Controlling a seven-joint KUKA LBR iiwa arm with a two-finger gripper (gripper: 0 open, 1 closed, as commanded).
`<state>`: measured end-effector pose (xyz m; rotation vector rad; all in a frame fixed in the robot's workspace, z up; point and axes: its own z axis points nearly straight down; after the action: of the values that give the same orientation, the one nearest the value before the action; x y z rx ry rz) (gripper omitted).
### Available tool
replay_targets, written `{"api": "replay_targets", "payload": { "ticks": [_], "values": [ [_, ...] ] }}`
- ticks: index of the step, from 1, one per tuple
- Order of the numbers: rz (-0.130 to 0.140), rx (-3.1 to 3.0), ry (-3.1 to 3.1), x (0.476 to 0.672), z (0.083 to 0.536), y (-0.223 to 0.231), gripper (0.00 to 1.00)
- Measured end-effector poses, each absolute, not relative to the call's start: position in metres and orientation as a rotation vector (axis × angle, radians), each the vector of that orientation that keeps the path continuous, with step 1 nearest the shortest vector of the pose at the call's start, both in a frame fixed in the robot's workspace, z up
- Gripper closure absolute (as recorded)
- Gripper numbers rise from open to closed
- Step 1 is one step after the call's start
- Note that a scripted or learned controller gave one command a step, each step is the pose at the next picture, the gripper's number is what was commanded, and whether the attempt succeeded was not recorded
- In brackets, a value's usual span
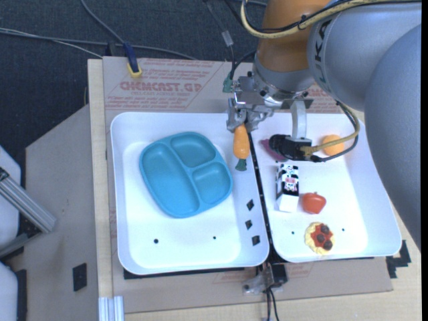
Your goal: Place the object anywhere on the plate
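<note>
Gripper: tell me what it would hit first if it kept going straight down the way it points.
The gripper holds a carrot pointing down; that would likely meet the left bin floor beside the blue plate, though depth is unclear.

The grey arm [374, 52] reaches in from the right (orange band uppermost), wrist angled down, and its pincer [239, 127] points downward, fingers clamped on the carrot [240, 146].

In the right bin [374, 199] we see a cow-patterned carton [289, 178], a red tomato [313, 202] just beside it, a small tart with berries [320, 237] nearer the front, and an orange fruit [332, 144] toward the back. A yellow-handled tool [132, 62] lies on the cardboard [167, 79].
</note>
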<state>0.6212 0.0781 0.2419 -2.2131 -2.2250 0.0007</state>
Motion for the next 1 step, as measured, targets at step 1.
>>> {"api": "replay_targets", "payload": {
  "ticks": [1],
  "values": [
    [0.003, -2.211, -2.225, 0.6012, 0.2267, 0.1351, 1.00]
  ]
}}
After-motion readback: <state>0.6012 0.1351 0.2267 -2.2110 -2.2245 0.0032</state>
